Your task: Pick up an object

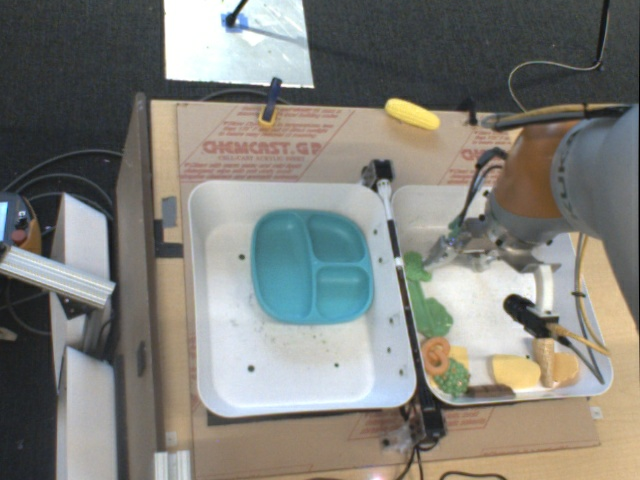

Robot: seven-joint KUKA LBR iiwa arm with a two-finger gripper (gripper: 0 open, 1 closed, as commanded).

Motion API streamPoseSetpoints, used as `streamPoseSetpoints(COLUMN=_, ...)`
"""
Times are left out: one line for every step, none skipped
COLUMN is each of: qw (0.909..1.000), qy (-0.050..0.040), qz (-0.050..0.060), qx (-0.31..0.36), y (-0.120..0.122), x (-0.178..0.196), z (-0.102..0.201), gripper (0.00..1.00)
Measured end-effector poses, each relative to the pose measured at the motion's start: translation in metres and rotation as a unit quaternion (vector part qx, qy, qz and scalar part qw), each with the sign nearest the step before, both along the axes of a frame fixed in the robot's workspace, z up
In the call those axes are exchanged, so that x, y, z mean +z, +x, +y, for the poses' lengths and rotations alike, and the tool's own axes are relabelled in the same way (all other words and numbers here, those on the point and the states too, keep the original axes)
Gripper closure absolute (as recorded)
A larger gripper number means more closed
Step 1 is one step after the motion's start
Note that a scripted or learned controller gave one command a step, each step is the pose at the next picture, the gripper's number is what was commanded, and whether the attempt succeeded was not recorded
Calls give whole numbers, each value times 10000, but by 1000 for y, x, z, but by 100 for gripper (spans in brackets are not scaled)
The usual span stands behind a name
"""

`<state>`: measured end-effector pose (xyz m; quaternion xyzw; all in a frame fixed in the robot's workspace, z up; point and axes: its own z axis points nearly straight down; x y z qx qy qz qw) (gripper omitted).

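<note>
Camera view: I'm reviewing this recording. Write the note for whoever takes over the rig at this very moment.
Pincer: low over the upper left of the right bin; this view does not confirm a grasp.
Things: green pieces along that bin's left wall; orange ring and yellow wedge at its near edge. Teal plate in the left bin. Yellow toy on the cardboard behind the bins.
Done: nothing visibly lifted.
Left: grasp one object and raise it.

Teal divided plate [311, 267] in left bin [225, 368]; yellow object [412, 114] on cardboard [330, 128] beyond right bin [470, 298].
</note>
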<state>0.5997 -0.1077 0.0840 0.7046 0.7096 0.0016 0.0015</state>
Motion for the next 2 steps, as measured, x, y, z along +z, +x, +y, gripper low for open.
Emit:
streamPoseSetpoints(qw=10000, qy=9, qz=-36, qx=33, y=-2, x=107, z=122, gripper=0)
streamPoseSetpoints(qw=10000, qy=18, qz=28, qx=34, y=-38, x=100, z=220, gripper=0)
